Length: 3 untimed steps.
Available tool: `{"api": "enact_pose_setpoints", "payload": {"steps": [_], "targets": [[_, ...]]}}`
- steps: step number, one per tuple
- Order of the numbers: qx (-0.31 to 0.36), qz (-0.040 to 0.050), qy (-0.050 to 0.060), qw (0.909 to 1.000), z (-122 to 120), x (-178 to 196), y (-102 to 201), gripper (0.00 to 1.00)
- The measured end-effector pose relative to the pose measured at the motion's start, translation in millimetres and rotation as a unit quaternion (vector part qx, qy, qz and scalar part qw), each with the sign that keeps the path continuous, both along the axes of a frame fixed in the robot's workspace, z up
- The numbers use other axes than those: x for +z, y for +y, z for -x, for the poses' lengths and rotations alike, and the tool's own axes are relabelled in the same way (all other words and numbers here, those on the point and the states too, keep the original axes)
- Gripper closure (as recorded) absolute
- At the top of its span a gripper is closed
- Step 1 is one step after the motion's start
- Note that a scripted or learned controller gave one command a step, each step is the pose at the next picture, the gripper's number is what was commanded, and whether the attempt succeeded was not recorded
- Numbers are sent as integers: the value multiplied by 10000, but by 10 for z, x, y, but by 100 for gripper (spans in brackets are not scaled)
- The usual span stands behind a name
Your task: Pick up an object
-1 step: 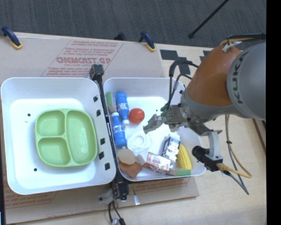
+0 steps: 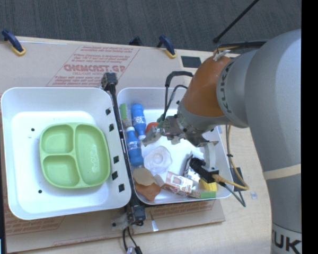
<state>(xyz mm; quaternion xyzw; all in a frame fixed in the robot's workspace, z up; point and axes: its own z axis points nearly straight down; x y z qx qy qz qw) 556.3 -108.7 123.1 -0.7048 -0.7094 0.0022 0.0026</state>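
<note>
Crowdedly packed, the right bin (image 2: pixel 126 97) invites a missed or double grab.
Reaching in from the right, the grey arm (image 2: pixel 265 89) bends its orange band (image 2: pixel 204 89) low over that bin, wrist tilted toward the left, with the pincer (image 2: pixel 158 131) just above the blue bottle (image 2: pixel 137 118) and clear plastic cup (image 2: pixel 158 160); I cannot tell how it is set. Objects touch one another, so a descent could nudge neighbours or slip off the cup. The green divided plate (image 2: pixel 74 155) lies alone in the left bin (image 2: pixel 21 102).
</note>
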Motion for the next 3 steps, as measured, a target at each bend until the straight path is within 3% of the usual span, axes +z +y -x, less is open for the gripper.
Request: {"api": "enact_pose_setpoints", "payload": {"steps": [1, 2, 3], "targets": [[-3, 21, -36, 10000, -384, -307, 131, 0], [10, 21, -20, 10000, -381, -209, 131, 100], [-4, 0, -29, 10000, -148, 693, 322, 100]]}}
